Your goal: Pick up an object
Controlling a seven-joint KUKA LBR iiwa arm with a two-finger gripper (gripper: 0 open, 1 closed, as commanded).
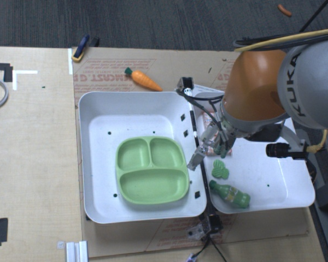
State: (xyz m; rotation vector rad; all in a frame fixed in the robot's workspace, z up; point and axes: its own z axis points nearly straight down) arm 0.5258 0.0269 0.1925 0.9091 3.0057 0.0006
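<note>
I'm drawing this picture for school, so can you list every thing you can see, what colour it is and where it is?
bins: 2, white, side by side on the bench.
divided plate: 1, light green, in the left bin.
broccoli toy: 1, green, in the right bin near its left wall.
bottle: 1, green, lying at the right bin's front left corner.
carrot toy: 1, orange with a green top, on the cardboard behind the left bin.
blue and yellow item: 1, at the bench's far edge.
small orange item: 1, on the dark floor, too small to name.
arm: 1, grey and orange, over the right bin.
gripper: 1, metal, above the bins' shared wall.
</note>
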